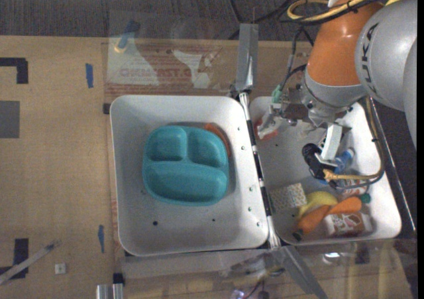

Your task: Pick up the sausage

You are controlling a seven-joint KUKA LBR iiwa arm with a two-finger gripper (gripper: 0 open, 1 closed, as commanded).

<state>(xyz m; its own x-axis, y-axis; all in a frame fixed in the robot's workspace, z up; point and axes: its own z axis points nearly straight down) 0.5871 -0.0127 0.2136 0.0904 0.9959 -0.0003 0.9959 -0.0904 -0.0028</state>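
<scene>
From my feed, the bench (53,158) is plain brown with bits of blue and black tape. The arm (344,46) comes in from the right, its orange band over the far end of the right bin (384,218). The left bin (132,225) sits tight against it, their rims touching down the middle.

A teal divided plate (185,165) lies upside down near the centre of the left bin. An orange sliver (217,132) pokes out from its far right edge, and I can't make out what it is.

The gripper (273,120) is over the far left corner of the right bin, close to the shared rim. I cannot tell whether it is open or closed. A small red and white bit (266,130) shows right at it, and I can't say whether that is gripped or merely lying beneath.

The sausage (311,219), as best I can judge, is the orange-brown piece at the near end of the right bin, well apart from the gripper. It lies slanted, touching a banana (318,198) on its far side, with a carton (346,225) just to its right. A carrot (348,205) lies just beyond the carton. A patterned square (289,195) is left of the banana. A small blue thing (344,158) sits mid-bin under the arm.
</scene>
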